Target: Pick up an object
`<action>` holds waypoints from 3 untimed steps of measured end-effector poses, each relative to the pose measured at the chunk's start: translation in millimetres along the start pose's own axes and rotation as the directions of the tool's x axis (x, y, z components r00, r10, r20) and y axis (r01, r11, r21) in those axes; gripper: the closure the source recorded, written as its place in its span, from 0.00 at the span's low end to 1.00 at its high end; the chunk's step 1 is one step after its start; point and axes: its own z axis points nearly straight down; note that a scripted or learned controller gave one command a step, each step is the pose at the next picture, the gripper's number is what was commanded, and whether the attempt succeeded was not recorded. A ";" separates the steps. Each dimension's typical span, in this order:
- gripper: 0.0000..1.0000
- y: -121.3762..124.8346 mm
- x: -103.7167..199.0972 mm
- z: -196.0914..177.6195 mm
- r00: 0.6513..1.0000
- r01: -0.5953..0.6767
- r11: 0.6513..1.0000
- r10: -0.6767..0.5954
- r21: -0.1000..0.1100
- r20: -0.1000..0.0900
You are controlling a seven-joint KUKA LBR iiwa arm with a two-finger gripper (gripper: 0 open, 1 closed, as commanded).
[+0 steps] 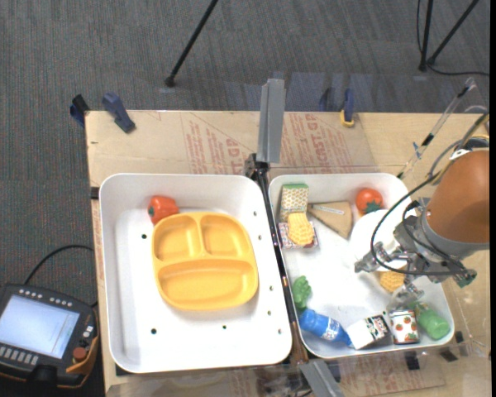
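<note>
Milk carton [370, 331], yellow food [389, 281] beneath claw [394, 273]

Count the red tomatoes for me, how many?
2. One tomato sits in the left bin beside the yellow plate; the other tomato is at the right bin's top. More may hide under the arm.
</note>
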 end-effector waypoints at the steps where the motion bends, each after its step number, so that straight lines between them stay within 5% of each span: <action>1: 0.00 -0.8 -1.8 0.8 0.990 0.142 0.990 -0.142 -0.003 -0.002; 2: 0.00 -27.7 -63.3 5.0 0.902 0.432 0.902 -0.433 -0.016 -0.005; 3: 0.00 -9.8 -22.9 3.7 0.760 0.650 0.760 -0.650 -0.017 0.003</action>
